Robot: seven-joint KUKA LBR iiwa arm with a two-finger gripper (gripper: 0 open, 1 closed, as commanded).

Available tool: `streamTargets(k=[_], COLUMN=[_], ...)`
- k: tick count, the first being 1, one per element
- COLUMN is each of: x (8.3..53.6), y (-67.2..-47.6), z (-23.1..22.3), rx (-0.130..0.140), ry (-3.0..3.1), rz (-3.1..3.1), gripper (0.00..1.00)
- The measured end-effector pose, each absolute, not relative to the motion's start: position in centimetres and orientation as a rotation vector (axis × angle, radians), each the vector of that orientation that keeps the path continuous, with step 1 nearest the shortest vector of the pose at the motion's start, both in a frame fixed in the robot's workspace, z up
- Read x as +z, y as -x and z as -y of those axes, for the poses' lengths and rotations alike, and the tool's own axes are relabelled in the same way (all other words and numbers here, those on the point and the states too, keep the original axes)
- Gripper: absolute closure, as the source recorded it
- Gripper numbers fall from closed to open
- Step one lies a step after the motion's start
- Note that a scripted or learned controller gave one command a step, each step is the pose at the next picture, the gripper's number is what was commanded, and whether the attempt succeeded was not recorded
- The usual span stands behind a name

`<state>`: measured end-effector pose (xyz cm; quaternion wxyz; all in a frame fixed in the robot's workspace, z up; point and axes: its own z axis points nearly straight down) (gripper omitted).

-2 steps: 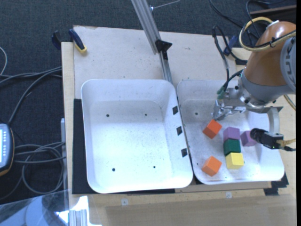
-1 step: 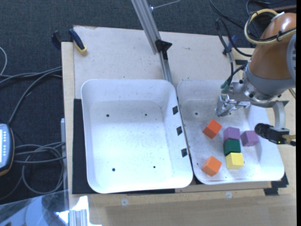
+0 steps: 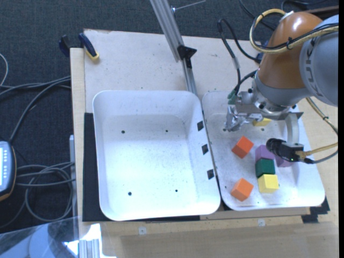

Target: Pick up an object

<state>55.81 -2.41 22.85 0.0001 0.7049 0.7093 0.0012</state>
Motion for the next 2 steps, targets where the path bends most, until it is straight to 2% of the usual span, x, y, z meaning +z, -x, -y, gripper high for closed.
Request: streamTargets(k=[1, 2], x=[22.1, 23.3], y=[-57.7, -58.5], z=[-2.4, -8.0], rx=[0.004, 0.006], ry=[-2.214, -2.213], rz=[-2.228, -2.23], gripper=[1.0, 1.0])
